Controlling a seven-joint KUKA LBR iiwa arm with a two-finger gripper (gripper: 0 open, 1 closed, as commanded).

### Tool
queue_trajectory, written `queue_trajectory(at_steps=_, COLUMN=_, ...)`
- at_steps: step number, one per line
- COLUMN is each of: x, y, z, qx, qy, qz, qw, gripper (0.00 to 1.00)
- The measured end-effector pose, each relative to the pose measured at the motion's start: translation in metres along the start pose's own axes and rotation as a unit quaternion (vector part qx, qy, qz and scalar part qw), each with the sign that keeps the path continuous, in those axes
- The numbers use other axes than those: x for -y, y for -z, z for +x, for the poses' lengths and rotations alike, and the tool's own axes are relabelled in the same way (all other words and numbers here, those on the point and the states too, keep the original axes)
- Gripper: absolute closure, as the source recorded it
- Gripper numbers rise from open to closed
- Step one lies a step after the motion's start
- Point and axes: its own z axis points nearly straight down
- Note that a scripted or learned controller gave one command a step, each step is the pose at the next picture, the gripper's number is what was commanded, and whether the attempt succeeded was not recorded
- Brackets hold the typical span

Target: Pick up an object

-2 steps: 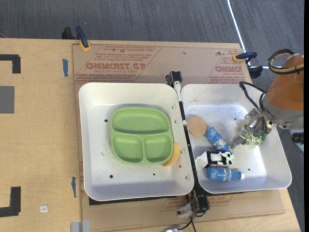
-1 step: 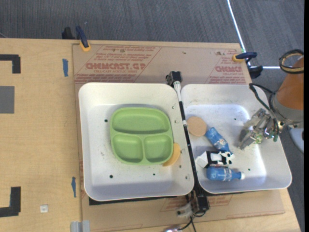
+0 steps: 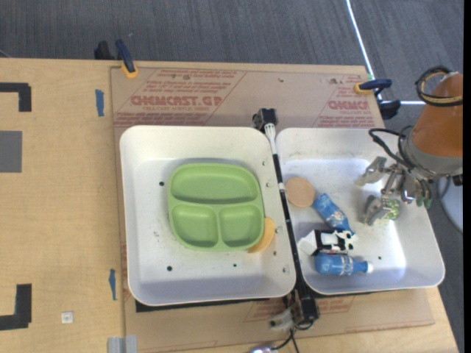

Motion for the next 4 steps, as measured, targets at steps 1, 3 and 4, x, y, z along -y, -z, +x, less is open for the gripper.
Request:
queue_trajectory(at_steps=1, x=-0.075, y=0.001, z=0.032, qx=0.0, qy=-0.019, qz=-0.001, qw=0.9998, gripper=0.0)
queue_trajectory(at_steps=3, x=-0.083, y=0.001, z=0.048, qx=0.001, qy=0.217, qz=-0.001, qw=0.9761, gripper=0.0)
queue_trajectory(at_steps=4, x=-0.081, y=0.028, z=-0.026, qx=0.0, qy=0.287, qz=-0.001, qw=0.9578, gripper=0.0)
